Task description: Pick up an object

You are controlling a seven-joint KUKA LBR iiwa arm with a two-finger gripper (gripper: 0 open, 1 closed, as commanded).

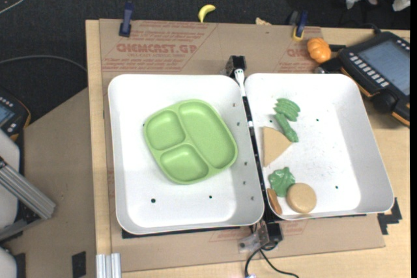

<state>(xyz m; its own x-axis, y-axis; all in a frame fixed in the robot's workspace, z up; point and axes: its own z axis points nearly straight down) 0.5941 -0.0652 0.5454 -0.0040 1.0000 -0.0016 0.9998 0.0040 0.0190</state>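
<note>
The left white bin (130,198) holds a light green divided plate (189,140) with three compartments, lying flat near its middle. In the right white bin (345,140), several small toy foods sit along the left side. At the top lies a green leafy piece (287,107), with a green stalk-like piece (286,128) just below it. A tan wedge (273,145) rests against the bin's left wall. Lower down, a green broccoli-like piece (281,180) touches a round tan bun (301,198). A thin brown strip (273,204) lies beside them.
Both bins rest on a cardboard sheet (163,49) held by blue clamps (126,19). A small orange object (318,49) and a black control tablet (384,71) lie behind the right bin. A yellow banana shape (206,12) sits at the sheet's back edge.
</note>
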